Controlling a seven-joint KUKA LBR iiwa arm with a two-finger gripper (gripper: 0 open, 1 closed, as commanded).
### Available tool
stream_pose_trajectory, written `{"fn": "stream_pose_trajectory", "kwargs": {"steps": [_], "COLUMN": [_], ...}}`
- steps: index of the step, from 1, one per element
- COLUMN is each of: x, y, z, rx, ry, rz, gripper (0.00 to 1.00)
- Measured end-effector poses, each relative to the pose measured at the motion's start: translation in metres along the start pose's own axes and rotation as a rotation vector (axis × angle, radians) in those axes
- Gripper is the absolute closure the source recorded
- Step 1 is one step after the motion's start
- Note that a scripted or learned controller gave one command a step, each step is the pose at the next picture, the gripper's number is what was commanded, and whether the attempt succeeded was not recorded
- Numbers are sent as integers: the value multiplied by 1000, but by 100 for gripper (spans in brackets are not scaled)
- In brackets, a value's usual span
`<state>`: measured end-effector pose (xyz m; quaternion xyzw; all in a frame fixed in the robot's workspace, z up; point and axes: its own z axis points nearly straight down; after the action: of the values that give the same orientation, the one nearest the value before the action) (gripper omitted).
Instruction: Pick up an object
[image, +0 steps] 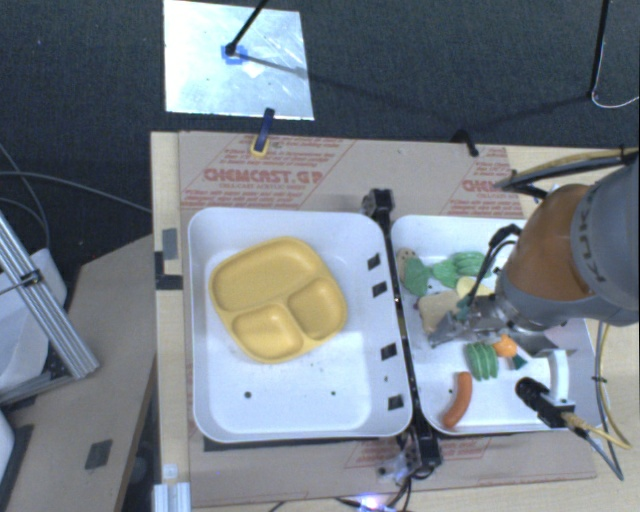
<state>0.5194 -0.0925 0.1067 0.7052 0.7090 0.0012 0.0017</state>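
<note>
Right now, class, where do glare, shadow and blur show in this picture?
Camera view: glare whitens the foil sheet at the top; the yellow tray casts a soft shadow in the left bin; the arm looks blurred, and small toys beside it lack sharp edges.

My arm (590, 255) comes in from the right of the camera view, grey at the outer link with the orange band (545, 250) just above my wrist. I am bent low and reaching leftward. My gripper (452, 330) sits at the arm's left end, dark and hard to read.
</note>
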Motion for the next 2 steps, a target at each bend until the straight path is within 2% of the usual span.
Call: {"fn": "stream_pose_trajectory", "kwargs": {"steps": [1,2], "x": [-32,-21], "y": [22,-33], "z": [22,23], "rx": [0,8], "ry": [0,3], "rz": [4,6], "gripper": [0,0]}}
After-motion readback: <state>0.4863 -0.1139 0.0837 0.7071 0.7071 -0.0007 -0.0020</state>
